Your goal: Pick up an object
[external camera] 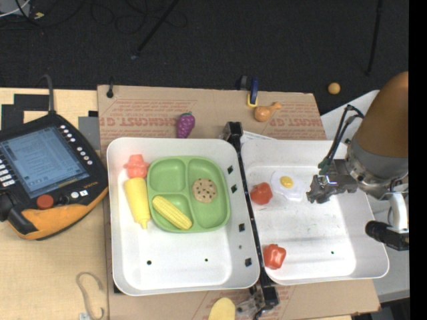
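Dark claw hovers just right of flat white-and-yellow fried-egg toy; grip state indeterminate, nothing visibly held, pick pending.

Wooden bench with cardboard at centre, carrying two white bins side by side. At left, a pendant. On upper cardboard, purple grapes and a pear.
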### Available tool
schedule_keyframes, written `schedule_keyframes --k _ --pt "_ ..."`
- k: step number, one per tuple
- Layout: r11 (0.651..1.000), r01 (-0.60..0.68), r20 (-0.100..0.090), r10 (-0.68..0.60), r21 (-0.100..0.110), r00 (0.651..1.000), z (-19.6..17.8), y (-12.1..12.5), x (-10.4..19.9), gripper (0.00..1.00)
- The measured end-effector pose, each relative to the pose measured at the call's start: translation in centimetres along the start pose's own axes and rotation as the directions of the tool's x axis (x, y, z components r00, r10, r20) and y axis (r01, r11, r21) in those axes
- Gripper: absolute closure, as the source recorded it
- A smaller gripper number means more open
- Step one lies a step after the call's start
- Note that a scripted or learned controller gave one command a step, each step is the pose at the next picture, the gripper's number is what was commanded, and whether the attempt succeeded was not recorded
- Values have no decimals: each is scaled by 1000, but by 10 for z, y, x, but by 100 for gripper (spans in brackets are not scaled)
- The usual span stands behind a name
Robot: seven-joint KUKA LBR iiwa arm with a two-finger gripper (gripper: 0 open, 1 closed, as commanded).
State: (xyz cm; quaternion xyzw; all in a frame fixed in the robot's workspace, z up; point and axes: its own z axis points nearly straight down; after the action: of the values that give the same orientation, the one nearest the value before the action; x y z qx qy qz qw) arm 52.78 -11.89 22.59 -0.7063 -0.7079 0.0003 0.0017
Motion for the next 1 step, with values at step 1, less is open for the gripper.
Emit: schedule_keyframes --k 1 --pt "1000 1 -1 -1 1 1000 8 0 51 100"
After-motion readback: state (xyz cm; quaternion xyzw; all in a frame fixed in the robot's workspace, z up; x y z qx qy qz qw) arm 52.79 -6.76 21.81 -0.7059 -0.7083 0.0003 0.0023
